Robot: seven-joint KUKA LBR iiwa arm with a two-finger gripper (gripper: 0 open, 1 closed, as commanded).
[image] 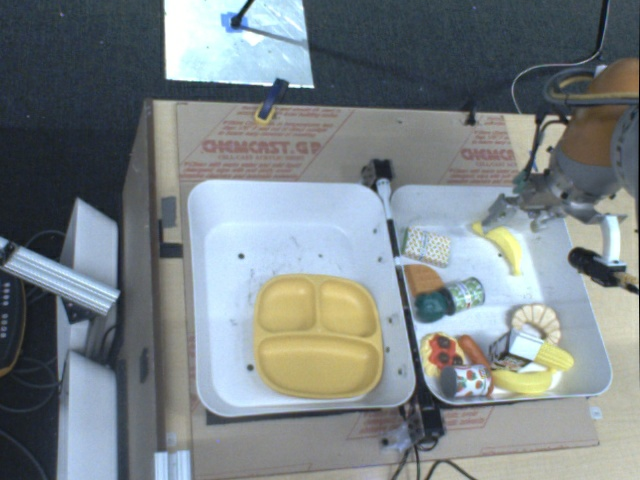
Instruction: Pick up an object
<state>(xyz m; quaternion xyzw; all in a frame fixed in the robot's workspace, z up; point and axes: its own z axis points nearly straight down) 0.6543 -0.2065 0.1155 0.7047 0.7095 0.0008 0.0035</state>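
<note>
My gripper [520, 217] hangs over the far part of the right bin [590, 340], just above a yellow banana [509, 248]. Its fingers stand spread open with nothing between them. Nearer in the same bin lie a patterned packet [427, 245], an orange-brown piece [424, 277] and a green can [452, 298]. At the front are a round waffle-like disc [534, 318], a white block [523, 347], a yellow corn cob [548, 358], red and orange toy food [450, 350] and a small red-labelled can [470, 380].
The left bin [225, 223] holds a yellow divided plate [318, 334]. A divider rail [395, 268] runs between the bins. The arm [590, 138] reaches in from the upper right.
</note>
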